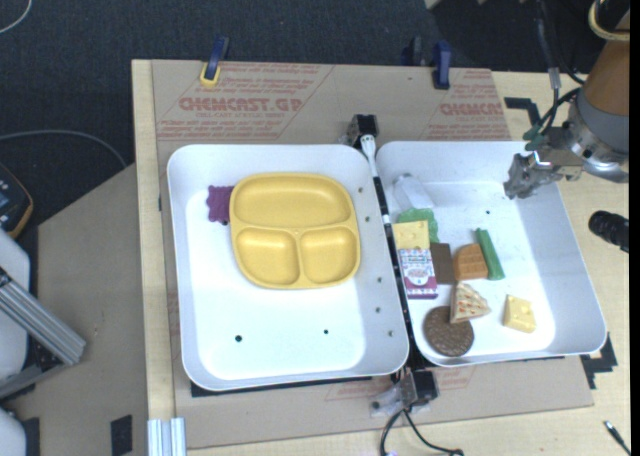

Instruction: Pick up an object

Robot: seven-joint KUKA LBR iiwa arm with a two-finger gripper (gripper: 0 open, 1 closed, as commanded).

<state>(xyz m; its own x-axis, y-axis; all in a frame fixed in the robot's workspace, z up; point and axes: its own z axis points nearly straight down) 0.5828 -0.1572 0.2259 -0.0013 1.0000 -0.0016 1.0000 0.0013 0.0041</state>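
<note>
Overhead view of the bench at an early stage of the pick. Judged from the layout, nothing has been lifted yet: every object lies on a bin floor, and approach, closure and lift all remain to be done.

Left bin point(200, 344): one yellow divided tray point(295, 229) with three compartments, sitting toward the back of the bin; one purple object point(217, 203) touching the tray's left edge and partly hidden by it. Count here: two things.

Right bin point(560, 244): a cluster of small play-food pieces along the bin's left and front. From the left: one pale whitish piece point(407, 190) near the back, hard to tell from the bin floor; one green piece point(420, 216) under one yellow block point(411, 236); one pink-and-white packet point(417, 272); one dark brown bar point(442, 262); one dark round cookie point(447, 332); one tan wedge point(467, 302); one brown block point(471, 262); one green stick point(489, 253); one yellow cheese piece point(519, 314). Count here: ten, the whitish one uncertain. Any of them could serve as the task's object; none is singled out.

The gripper point(524, 176) hangs over the back right of the right bin, well apart from the cluster, with nothing between its fingers; whether they stand wide or narrow cannot be told at this angle
</note>
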